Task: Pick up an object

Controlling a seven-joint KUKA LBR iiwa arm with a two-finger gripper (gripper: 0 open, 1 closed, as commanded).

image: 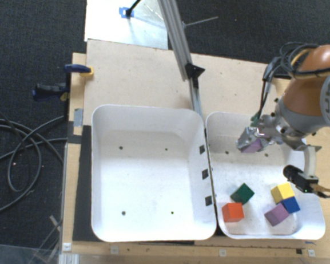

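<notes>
Gripper [250, 143] on the grey arm [323, 91] hangs over the far part of the right bin [311, 227], and a pale purple object [254, 144] seems to sit between its fingers, so it looks clenched on this object; the view is small there and I cannot be fully sure of the contact.

Wooden bench [135, 77] carries both bins and stands on a dark carpet floor [31, 19]. Black cables [14, 144] lie on the floor at the left, and a blue clamp [56, 90] grips the left edge of the bench. A metal rod [176, 35] crosses from the far edge down to the wall between the bins.

Left bin [98, 209] is white and shallow. In the right bin, near its front edge, lie five blocks: a purple block [276, 214] near the front right corner, a red block [233, 212] near the front left corner, a green block [243, 193] just behind the red one, then a yellow block [282, 192] touching a blue block [291, 204].
</notes>
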